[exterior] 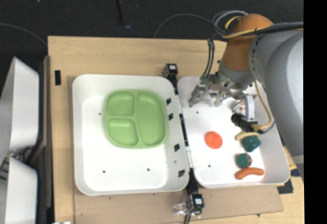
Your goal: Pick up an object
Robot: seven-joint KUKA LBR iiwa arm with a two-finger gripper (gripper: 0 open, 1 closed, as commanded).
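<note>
My gripper [206, 98] hangs over the far part of the right bin [196, 115], near its left wall. Its fingers are spread open and nothing sits between them. An orange-red round piece [213, 139] lies in the middle of that bin, below the gripper and apart from it. Toward the bin's right side lie a teal object [251, 142], a small green object [243, 159] and an orange sausage-shaped object [249, 172] near the front edge.
The left bin [84, 131] holds a light green divided plate [136, 117]. A row of black clips [180, 131] runs along the wall between the two bins. The grey arm [278, 80] covers the right bin's far right corner.
</note>
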